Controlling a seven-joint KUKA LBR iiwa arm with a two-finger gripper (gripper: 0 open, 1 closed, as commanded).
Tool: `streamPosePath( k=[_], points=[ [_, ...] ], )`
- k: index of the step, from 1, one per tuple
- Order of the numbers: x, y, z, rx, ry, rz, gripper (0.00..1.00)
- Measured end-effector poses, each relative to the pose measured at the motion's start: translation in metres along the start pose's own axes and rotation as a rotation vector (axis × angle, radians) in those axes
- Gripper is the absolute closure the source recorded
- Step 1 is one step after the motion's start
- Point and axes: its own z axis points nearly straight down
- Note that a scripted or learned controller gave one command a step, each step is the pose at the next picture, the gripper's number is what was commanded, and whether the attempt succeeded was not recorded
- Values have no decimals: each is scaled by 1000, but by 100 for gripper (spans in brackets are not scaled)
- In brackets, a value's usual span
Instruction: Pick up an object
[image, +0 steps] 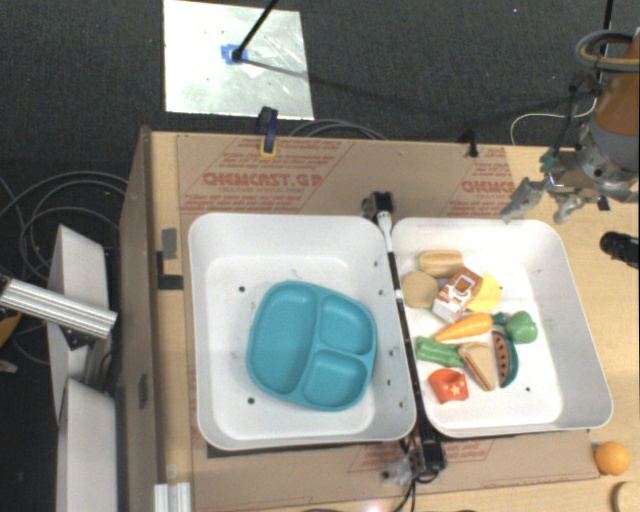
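Several toy foods lie in the right bin (560, 300): a tan bread roll (440, 263), a red and white carton (458, 292), an orange carrot (465, 326), a green vegetable (520, 327), a red pepper (448, 385) and a watermelon slice (500, 360). My gripper (543, 205) hangs at the top right, over the bin's far right corner and beyond the toys. It is open, with nothing between its fingers.
The left bin (220, 300) holds a blue divided plate (312, 343). An orange ball (611, 458) rests on the bench at the lower right, outside the bins. A black clip (379, 206) sits where the two bins meet at the far side.
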Motion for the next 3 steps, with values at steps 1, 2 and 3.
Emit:
streamPosePath(
  k=[1, 2, 3],
  points=[
    [57, -51, 118, 10, 5, -3, 0],
    [40, -79, 136, -15, -3, -3, 0],
    [83, -111, 153, 3, 2, -2, 0]
  ],
)
